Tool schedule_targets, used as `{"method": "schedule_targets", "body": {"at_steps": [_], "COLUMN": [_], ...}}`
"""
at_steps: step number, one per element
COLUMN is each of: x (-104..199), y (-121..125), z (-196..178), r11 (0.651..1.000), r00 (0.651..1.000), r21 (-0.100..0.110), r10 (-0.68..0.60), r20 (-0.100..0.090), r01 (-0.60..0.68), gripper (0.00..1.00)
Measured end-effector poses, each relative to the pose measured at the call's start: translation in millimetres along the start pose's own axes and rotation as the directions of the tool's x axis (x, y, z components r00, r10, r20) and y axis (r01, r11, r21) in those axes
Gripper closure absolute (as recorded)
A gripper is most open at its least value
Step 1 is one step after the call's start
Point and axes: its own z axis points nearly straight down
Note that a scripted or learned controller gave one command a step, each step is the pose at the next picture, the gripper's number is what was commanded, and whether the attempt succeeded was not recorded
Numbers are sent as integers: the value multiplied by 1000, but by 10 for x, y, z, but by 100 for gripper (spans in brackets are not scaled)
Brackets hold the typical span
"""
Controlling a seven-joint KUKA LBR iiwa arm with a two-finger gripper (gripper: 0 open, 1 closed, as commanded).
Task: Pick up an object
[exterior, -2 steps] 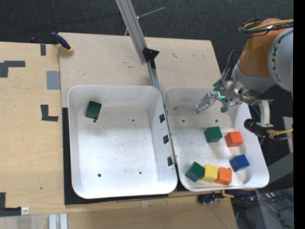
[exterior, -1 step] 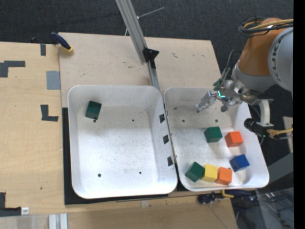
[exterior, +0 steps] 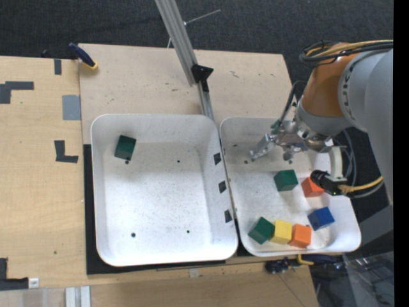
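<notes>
**Small blocks, easy to lift if squared up**

On the left, the left bin (exterior: 102,190) holds one dark green block (exterior: 125,147) near its upper left corner, alone and well apart from the walls on most sides. It looks like a small, stiff cube, probably light wood or plastic, with flat faces that should take a pinch across two opposite sides without crushing or bending. Nothing crowds it, so it would be the simplest to take, though it lies far from the arm

In the right bin (exterior: 239,133) a green block (exterior: 285,180) sits near the middle, just below the hand (exterior: 276,144). I judge this the likeliest target: free on all sides, so fingers can drop past two parallel faces. It sits slightly turned, so the hand would want to line up with its sides, or smooth faces may slip or twist out

Along the lower edge stand a second green block (exterior: 261,229), a yellow block (exterior: 282,231) and an orange block (exterior: 300,235), touching in a row; little room for a finger between them, so only the end faces are free

Further right lie a blue block (exterior: 321,218) and another orange block (exterior: 312,187), close to the wall

The hand hangs over the upper part of the right bin, holding nothing; whether its fingers are spread or closed I cannot tell
</notes>
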Motion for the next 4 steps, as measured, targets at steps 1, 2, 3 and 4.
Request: {"method": "schedule_targets", "body": {"at_steps": [1, 2, 3, 4], "x": [6, 21, 47, -14], "y": [-12, 0, -95, -137], "z": [511, 383, -144, -740], "r11": [1000, 1000, 1000, 1000], "r00": [1000, 1000, 1000, 1000], "r21": [-1, -4, -10, -12], "r10": [1, -1, 1, 1], "r20": [1, -1, -1, 0], "r01": [-1, 1, -1, -1], "gripper": [0, 100, 100, 100]}}
